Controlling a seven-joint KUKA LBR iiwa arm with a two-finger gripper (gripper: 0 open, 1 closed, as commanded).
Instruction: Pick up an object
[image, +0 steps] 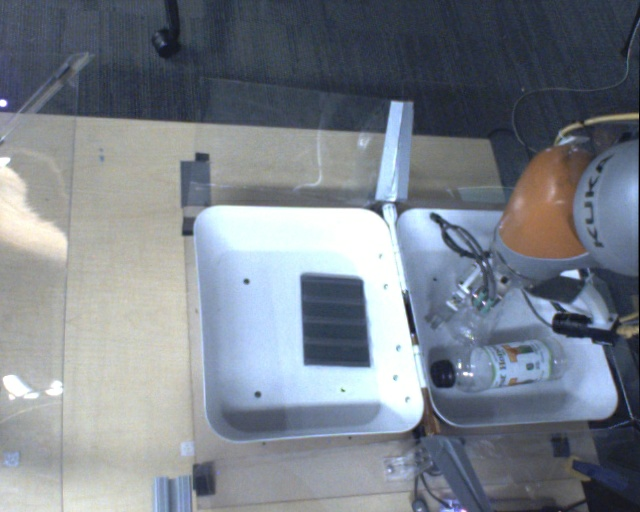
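One clear plastic bottle with black cap and orange-white label (495, 366), lying on its side near the front wall of the right white bin (520, 408). Gripper (470, 300) just above it, apart; whether open or closed cannot be told. Left white bin (230, 300) has a dark ribbed panel (335, 320). Light wooden table (110, 300) beneath.

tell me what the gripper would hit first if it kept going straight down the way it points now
Most likely the clear bottle lying on its side in the right bin. The gripper points down and toward the view's lower left, just above the bottle's black-capped end. Depth is hard to judge, so it could meet the bin floor beside the bottle instead.
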